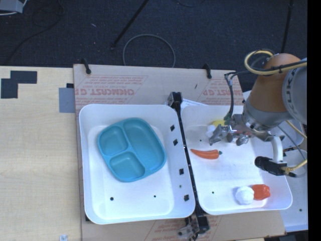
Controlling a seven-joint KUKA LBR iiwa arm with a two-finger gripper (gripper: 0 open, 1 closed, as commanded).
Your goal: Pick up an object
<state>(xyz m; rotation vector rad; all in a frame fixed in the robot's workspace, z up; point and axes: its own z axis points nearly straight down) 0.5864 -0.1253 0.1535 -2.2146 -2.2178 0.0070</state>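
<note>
The right bin [228, 210] holds an orange carrot-like piece [205, 154] near its left side. A white ball [245, 195] and a red-orange piece [261, 191] lie touching at its front right. A bit of something yellow [217, 123] peeks out at the back. My gripper [216, 134] hangs low over the back of the right bin, just above and right of the carrot-like piece, close to the yellow bit. Nothing shows between its fingertips.
The left bin [95, 195] holds a blue divided plate [131, 148]. A black divider [183, 154] runs between the two bins. The grey and orange arm [273, 97] and its cables cover the right bin's back right corner.
</note>
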